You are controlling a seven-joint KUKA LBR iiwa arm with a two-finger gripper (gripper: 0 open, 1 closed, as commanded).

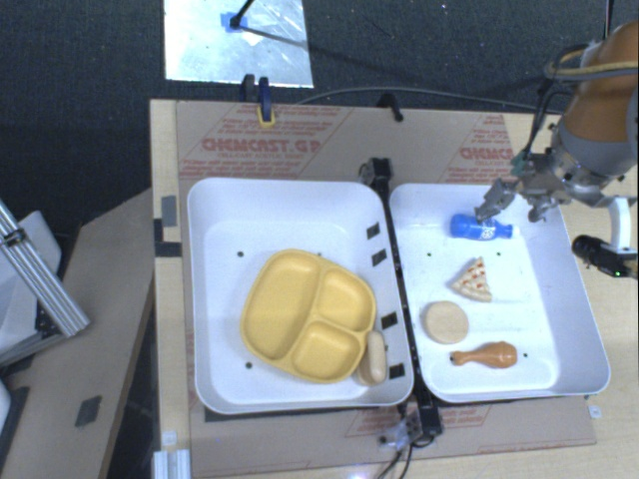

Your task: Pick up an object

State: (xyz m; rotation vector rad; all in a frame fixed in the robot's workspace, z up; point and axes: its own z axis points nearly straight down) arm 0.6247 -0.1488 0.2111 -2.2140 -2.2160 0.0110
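On the worktop's right bin, the spread end effector straddles a blue object; it could roll away.

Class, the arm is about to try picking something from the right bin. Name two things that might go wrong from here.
1. The pincer is at the blue bottle, which lies on its side; being round, it may roll or slip away.
2. The bottle sits near the right bin's back wall, so a nudge might push it against the wall rather than into a grip.
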